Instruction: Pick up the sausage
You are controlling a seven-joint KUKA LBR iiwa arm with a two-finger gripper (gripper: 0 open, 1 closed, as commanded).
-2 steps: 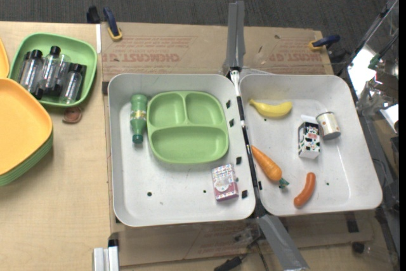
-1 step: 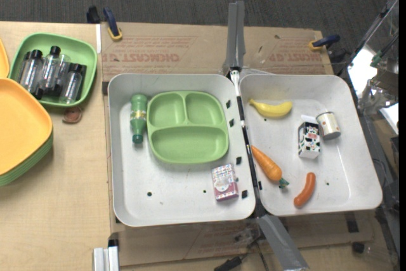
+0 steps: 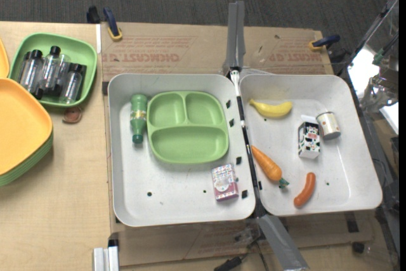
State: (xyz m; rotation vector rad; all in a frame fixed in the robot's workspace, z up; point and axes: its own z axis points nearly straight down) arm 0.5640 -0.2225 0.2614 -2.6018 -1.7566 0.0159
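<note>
while the sausage (image 3: 304, 190) is lying tilted near the front of the right bin (image 3: 355, 200), nothing is touching it. the carrot (image 3: 269, 165) is sitting just beside it on the left, leafy end pointing toward it, so a descent landing off-centre could be nudging that instead. the sausage looks smooth and rounded, likely to be rolling or squirting out of a pinch. the milk carton (image 3: 309, 138) and tin can (image 3: 328, 125) are sitting further back. i cannot tell the gripper's state from here.
</note>
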